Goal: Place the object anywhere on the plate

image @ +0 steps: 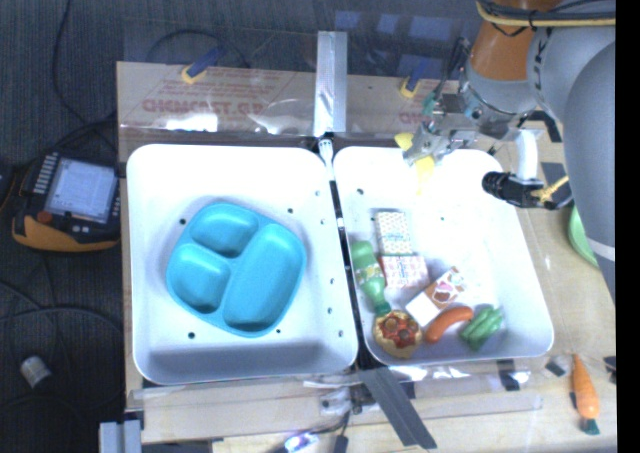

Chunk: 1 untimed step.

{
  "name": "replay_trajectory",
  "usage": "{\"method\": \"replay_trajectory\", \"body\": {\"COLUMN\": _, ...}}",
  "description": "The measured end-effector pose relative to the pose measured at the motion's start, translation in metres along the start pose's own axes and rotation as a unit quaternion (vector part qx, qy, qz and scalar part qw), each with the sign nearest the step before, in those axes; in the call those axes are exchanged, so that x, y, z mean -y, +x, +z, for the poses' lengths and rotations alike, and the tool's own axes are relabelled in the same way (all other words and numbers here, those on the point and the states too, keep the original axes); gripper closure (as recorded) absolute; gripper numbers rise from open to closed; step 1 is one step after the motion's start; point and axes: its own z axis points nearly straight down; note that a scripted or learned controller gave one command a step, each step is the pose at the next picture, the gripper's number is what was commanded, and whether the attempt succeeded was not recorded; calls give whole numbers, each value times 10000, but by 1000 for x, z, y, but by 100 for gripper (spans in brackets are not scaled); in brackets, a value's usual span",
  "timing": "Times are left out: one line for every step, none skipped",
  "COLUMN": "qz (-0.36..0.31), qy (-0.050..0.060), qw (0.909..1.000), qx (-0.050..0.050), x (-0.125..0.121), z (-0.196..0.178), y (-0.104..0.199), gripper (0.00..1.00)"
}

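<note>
Arm in from the right, gripper point(432, 141) hanging over the far left corner of the right bin point(527, 276), close to the divider between the two bins.

- Small yellow piece point(421, 163) right at the gripper tip, on its underside, above the bin floor. It looks touching or nearly so. Too small and blurred to tell whether it is clamped there or just lying beneath, so grip state: cannot tell.
- If the yellow piece is the object, it is at the gripper and over the right bin, well apart from the plate.
- Blue plate point(235, 266), three compartments, sits in the middle of the left bin point(150, 176). Nothing on it.
- Rest of the toy food is heaped at the near end of the right bin: two small boxes point(397, 251), a green item point(368, 276) against the divider, a round pizza-like piece point(397, 331), a sausage point(447, 323), a green pepper point(482, 326). All well apart from the gripper.
- A carrot point(585, 391) lies out on the desk point(250, 91), beyond the right bin's near corner.

Step in hand, as I judge it: end of the pick or start of the carry, with placing not yet done.

Next move calls for enough height to clear the divider wall, then travel leftward and toward the near side until over the plate, a descent into any compartment, and release low enough that the piece does not bounce out. If the piece is not secured, the grasp needs doing first.
</note>
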Motion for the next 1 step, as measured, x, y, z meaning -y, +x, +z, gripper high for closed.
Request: {"method": "replay_trajectory", "body": {"qz": -575, "qy": 1, "qw": 9983, "qx": -35, "x": 75, "z": 21, "y": 75, "gripper": 100}}
